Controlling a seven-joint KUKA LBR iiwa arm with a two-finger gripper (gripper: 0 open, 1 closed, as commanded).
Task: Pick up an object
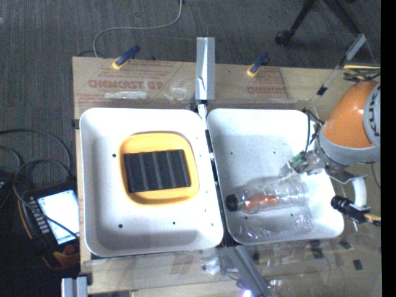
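Arm (356, 125): bent over the right bin's (247, 129) right rim
Gripper (303, 164): above the bottle (269, 198), grip state unclear
Bottle: lying sideways in right bin
Board (124, 84): "CHEMCAST GP"

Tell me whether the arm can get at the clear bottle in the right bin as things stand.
Probably yes. The bottle lies on its side in the right bin with nothing on top of it, and the arm already hangs over that bin's right edge, close by.
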